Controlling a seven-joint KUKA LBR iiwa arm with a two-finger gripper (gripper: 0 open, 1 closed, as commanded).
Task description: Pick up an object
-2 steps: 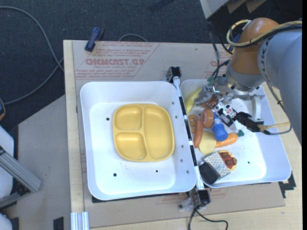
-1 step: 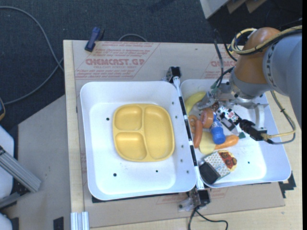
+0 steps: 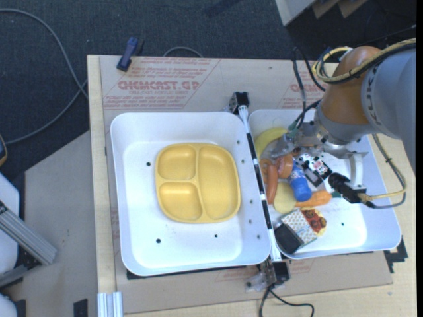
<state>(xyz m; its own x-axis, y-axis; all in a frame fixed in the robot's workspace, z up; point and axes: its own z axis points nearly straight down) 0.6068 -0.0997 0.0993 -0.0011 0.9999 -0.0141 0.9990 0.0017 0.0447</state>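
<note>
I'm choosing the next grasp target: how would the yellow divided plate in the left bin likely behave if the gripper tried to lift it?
The yellow plate looks like moulded plastic, so probably stiff and light. It lies flat in the left bin, so its low rim may be hard to pinch. Its smooth surface could slip, and a grip at one edge would likely tilt it.

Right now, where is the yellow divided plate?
In the camera view, the yellow divided plate lies in the middle of the left bin, across the divider from the cluttered right bin.
</note>
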